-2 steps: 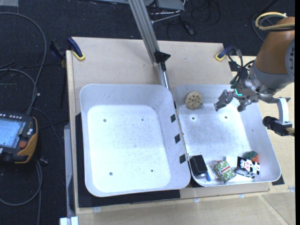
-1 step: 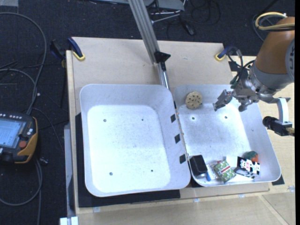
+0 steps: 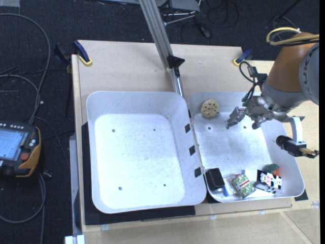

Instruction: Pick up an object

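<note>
- The arm [image 3: 292,75], grey with an orange band, reaches in from the right edge of the desk [image 3: 132,65] and bends down over the right bin [image 3: 231,146].
- Its tool [image 3: 245,120] hangs over the far half of that bin, pointing toward the bin's middle; the dark parts at its tip blur together, so I cannot tell how it is set, and nothing can be seen in its grip.
- No writing or brand can be read; the printed packets are too small to make out.
- The right bin holds a round, tan, speckled cookie [image 3: 209,108] near its far left corner, just left of the tool and apart from it.
- Along that bin's near edge lie a black block [image 3: 215,178] by the left wall, a green and red packet [image 3: 242,184] beside it, and a black, white and red packet [image 3: 269,179] toward the near right corner.
- A small blue thing [image 3: 225,189] lies between the black block and the green and red packet.
- The left bin [image 3: 137,156] is white with fine dark specks.
</note>
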### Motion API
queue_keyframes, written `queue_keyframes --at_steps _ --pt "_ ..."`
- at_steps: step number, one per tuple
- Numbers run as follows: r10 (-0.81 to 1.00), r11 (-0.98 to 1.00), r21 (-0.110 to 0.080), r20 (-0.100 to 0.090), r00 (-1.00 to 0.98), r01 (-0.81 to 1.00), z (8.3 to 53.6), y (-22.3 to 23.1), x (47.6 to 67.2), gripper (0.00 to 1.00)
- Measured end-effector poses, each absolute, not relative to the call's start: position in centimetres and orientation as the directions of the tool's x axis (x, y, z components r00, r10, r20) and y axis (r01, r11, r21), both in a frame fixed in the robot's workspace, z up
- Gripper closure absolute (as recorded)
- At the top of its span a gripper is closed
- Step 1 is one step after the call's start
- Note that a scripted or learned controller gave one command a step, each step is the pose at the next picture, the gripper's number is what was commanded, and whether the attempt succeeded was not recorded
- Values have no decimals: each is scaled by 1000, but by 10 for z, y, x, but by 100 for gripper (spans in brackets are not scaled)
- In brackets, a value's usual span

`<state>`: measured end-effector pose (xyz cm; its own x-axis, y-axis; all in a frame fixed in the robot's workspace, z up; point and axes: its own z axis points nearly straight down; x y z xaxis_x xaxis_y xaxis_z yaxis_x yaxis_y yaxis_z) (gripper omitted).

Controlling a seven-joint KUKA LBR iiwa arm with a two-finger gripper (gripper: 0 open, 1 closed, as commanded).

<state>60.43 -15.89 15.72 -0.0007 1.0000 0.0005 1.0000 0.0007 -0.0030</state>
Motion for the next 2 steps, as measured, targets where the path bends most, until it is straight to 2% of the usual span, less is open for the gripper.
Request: queue_keyframes --at_steps 1,2 --pt "1000 1 -4 1 -1 1000 114 -154 603 0" --pt "1000 0 1 -1 0 1000 89 -154 604 0"
